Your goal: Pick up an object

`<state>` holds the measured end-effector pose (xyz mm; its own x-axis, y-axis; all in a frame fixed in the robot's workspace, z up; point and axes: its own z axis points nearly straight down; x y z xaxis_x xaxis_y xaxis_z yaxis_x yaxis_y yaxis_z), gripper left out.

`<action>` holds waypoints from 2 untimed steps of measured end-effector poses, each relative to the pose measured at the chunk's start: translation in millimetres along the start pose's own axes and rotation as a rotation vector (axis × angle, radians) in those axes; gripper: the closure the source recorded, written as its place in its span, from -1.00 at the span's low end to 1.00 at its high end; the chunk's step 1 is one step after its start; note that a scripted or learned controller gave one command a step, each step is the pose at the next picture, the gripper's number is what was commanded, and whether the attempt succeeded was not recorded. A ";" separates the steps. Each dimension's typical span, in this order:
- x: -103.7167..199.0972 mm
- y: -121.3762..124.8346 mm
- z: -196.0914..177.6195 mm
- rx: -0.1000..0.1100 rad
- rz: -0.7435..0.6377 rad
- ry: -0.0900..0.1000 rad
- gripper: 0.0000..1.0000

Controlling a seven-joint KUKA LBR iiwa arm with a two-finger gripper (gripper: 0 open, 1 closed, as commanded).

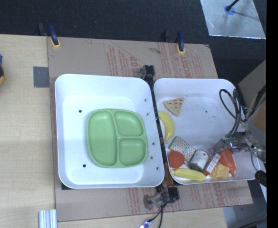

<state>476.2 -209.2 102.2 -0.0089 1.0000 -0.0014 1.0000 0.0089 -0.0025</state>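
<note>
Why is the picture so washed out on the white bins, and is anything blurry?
In the camera view, overhead light bleaches the left bin and right bin, flattening their walls; the green tray casts only faint shadow; the gripper and the cluttered toys near it look soft and smeared.

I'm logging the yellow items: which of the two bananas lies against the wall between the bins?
The curved banana at the right bin's left wall. The other banana lies flat along that bin's front edge, below the red tomato.
</note>
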 end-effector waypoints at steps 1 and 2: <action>19.4 83.1 -99.7 -0.002 0.004 0.001 1.00; 113.7 116.7 -98.1 -0.001 0.003 0.002 1.00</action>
